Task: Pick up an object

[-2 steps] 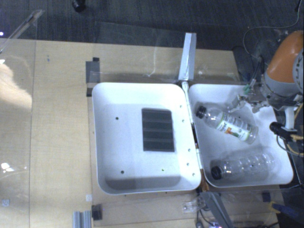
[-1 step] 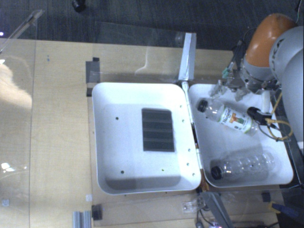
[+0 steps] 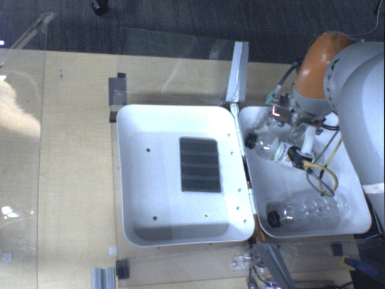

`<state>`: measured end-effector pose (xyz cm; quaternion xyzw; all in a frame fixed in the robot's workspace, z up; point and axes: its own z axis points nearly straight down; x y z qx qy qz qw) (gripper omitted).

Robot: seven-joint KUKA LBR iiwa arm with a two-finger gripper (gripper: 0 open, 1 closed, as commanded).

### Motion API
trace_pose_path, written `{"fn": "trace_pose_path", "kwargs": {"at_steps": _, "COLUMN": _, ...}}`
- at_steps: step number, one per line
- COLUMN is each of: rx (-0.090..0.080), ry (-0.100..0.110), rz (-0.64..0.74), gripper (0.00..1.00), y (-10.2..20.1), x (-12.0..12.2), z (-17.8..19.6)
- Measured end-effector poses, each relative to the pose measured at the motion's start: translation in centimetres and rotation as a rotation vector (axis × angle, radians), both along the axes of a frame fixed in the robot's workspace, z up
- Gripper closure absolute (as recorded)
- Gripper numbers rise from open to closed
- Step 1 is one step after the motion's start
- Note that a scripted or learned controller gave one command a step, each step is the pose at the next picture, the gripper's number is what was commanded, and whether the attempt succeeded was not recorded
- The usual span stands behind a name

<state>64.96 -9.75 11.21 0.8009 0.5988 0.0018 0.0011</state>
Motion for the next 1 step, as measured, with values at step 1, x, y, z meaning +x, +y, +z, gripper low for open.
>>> {"fn": "trace_pose_path", "kwargs": {"at_steps": 1, "rx": -0.002, "ry": -0.004, "rz": 0.273, "gripper": 0.00, "y": -2.29, "x": -2.25, "z": -2.43}}
